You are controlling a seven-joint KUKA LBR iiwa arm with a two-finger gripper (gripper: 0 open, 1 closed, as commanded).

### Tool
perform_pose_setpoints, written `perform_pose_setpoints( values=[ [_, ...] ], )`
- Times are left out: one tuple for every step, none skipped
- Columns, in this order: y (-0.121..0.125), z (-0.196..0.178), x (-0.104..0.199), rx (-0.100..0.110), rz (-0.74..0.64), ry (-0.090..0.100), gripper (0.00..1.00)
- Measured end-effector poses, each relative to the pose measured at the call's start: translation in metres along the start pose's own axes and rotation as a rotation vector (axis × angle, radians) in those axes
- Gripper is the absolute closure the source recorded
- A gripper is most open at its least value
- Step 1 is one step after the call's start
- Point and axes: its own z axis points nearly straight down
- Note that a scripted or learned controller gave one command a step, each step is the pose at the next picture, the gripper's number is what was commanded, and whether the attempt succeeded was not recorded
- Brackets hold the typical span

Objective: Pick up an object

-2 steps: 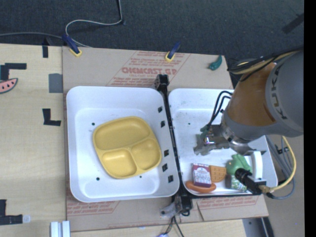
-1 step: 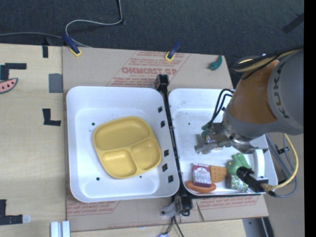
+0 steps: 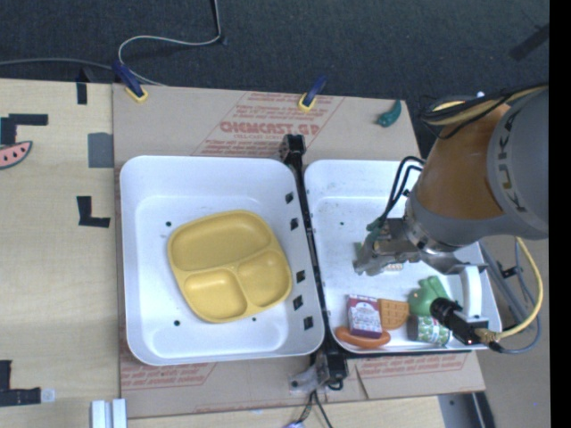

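My gripper hangs low over the middle of the right bin, with the grey and orange arm reaching in from the right. Just below it, along the bin's near edge, lie a small maroon and white packet, an orange waffle-like square and a red and orange hot dog toy. To their right sit a green toy and a green can, partly behind the wrist. I see nothing held in the gripper.
The left bin holds a yellow divided plate. A black divider with clips runs between the bins. A teal object and yellow clamps lie on the cardboard beyond the bins.
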Motion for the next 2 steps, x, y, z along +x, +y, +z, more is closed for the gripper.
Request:
perform_pose_setpoints(
  values=[
    [0.0,-0.009,0.001,0.001,-0.001,0.001,1.0],
    [-0.001,-0.172,-0.022,-0.005,0.004,-0.005,1.0]
  ],
)
